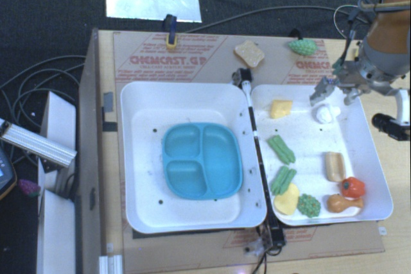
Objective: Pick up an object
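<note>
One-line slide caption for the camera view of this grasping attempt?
Gripper open above the right bin of toy food, near a small white piece; a blue divided plate lies in the left bin.

A: What colours sit in the left shallow white plastic bin (138, 138)?

B: A sky-blue plastic sectioned plate (202, 160).

A: And the right shallow white bin (372, 157)?

B: Pale yellow cheese wedge (280, 108), two ridged green bean pods (280, 148), a round yellow piece (287, 199), bumpy green broccoli floret (309, 205), red tomato (352, 187), tan bread roll (333, 166), white lump (326, 114).

A: The tabletop (192, 58)?

B: Brown protective sheet with red lettering.
</note>
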